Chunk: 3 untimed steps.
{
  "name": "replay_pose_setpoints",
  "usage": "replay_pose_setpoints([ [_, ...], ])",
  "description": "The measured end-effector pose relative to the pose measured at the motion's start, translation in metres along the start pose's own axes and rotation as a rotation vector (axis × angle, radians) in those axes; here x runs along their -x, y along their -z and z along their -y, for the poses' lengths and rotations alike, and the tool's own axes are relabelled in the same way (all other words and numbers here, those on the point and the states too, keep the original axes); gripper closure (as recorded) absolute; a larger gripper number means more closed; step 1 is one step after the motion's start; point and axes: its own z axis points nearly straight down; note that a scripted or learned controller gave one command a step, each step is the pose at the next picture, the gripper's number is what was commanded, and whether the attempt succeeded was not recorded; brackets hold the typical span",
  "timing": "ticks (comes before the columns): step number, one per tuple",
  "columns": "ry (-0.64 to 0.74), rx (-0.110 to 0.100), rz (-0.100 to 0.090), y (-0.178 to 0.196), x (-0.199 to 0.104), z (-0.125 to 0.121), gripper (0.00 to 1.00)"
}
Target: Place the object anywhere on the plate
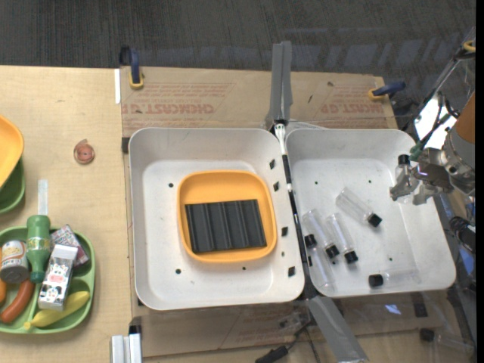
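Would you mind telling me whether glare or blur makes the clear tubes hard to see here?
In the camera view the lighting is even and soft; the clear tubes nearly vanish against the white right bin, only their black caps standing out; the gripper looks slightly soft at the edge.

Left bin (pixel 151 225), frame centre: plate (pixel 226 195) inside, carrying a ridged insert (pixel 226 226). Right bin (pixel 423 255), adjoining: four vials (pixel 358 206) lying in its middle and lower part. Gripper (pixel 408 187) at its right edge. Compartment tray (pixel 83 293), lower left of the tabletop (pixel 60 112).
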Motion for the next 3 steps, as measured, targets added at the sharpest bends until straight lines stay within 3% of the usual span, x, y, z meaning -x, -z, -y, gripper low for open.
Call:
replay_pose_setpoints([
  [1,0.282,0.000,0.001,0.002,-0.015,-0.058,1.00],
  [2,0.573,0.001,0.002,-0.032,-0.016,-0.116,1.00],
  [3,0.699,0.003,0.002,0.021,0.017,-0.141,1.00],
])
